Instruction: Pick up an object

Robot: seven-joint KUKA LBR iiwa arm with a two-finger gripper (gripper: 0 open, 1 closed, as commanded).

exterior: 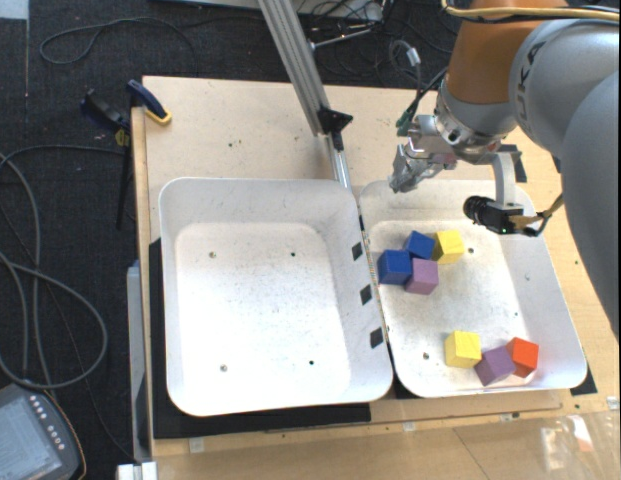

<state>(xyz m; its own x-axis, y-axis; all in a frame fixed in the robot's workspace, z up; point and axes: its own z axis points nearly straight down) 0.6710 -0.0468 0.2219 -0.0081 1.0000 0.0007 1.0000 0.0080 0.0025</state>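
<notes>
Above the far edge of the right bin [550,298] hangs the gripper [405,180], and whether it is wide or narrow cannot be told from here. Nothing sits in its grasp. Below it, nearer the camera, cluster two blue cubes [395,265], a purple cube [423,276] and a yellow cube [449,245].

Left bin [190,268] open; blocks [418,260] clustered.

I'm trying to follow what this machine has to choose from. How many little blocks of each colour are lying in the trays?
Blue blocks: 2
Yellow blocks: 2
Purple blocks: 2
Orange blocks: 1
Total: 7, all in the right bin.
</notes>
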